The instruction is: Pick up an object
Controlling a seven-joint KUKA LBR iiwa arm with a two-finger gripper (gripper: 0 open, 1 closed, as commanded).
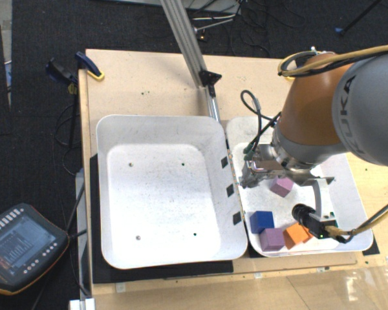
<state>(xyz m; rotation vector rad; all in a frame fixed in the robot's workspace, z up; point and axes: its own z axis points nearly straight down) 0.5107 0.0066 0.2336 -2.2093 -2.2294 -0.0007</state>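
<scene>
The pale purple block (282, 186) lies free on the floor of the right bin (351, 196), just beside the gripper (250, 174) but apart from it. The gripper hangs low by that bin's left wall. The bulk of the wrist above covers so much of it that I cannot tell whether it is open or closed. Nearer the bin's front edge sit a blue block (262, 221), a darker purple block (271, 239) and an orange block (297, 235). The purple and orange ones touch, and robot hardware partly covers the orange one. The arm (336, 108) hides the bin's far part. The left bin (107, 134) stands close alongside on the surface (149, 82). A handheld pendant (19, 244) at lower left is cut off by the frame edge.
</scene>
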